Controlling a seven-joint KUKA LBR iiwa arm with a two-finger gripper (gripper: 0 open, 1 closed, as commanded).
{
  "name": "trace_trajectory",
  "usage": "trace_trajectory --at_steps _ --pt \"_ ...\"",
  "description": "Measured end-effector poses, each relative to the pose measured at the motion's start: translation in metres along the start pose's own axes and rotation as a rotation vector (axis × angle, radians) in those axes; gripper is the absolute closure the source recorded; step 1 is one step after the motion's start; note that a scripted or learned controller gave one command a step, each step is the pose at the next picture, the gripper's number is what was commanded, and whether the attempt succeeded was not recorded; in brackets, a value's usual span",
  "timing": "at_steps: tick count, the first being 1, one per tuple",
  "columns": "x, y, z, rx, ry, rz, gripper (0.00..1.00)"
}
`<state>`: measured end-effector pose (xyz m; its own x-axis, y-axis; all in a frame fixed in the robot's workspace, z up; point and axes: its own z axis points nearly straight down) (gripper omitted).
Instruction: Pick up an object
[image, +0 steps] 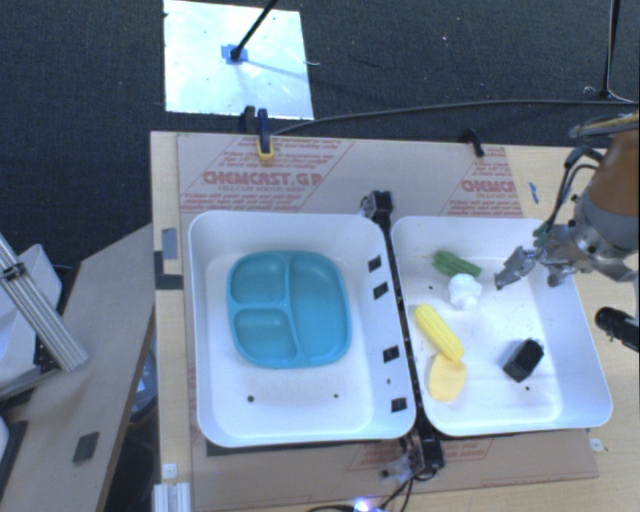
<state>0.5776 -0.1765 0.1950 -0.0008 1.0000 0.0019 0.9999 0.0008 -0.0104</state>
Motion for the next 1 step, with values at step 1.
trace_trajectory --at_steps 1 --pt "0.0003 0.003 -0.007 -0.012 -0.003 -0.003 0.0"
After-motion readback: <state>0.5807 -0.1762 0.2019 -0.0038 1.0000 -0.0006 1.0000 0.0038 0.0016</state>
